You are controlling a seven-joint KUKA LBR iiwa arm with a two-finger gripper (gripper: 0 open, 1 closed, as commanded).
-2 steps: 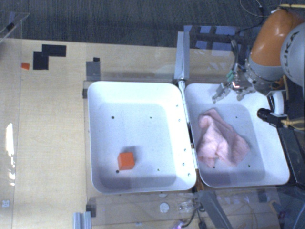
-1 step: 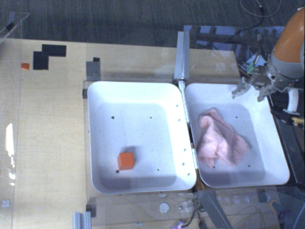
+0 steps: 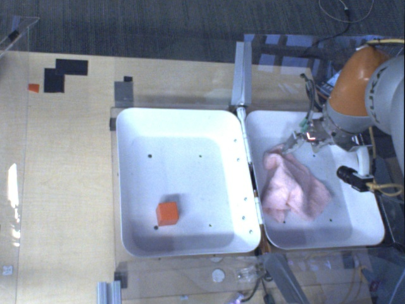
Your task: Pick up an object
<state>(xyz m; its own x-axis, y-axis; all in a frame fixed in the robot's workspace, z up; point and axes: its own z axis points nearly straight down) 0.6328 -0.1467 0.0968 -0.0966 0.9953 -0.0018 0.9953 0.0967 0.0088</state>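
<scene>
1 arm (image 3: 373, 94) enters from right, orange band up top, wrist angled down-left; gripper (image 3: 302, 138) low, fingers' state unclear.

Both bins are showing plain white, the left bin (image 3: 133, 170) dotted with a few small dark specks and holding an orange block (image 3: 168, 213), the right bin (image 3: 361, 230) holding a pale pink cloth (image 3: 292, 189). The bench (image 3: 63, 189) is showing light tan wood with black patches (image 3: 62, 74) and a small orange mark (image 3: 33, 88) near its far left. The arm (image 3: 373, 87) is showing grey with an orange band (image 3: 351, 84).
</scene>
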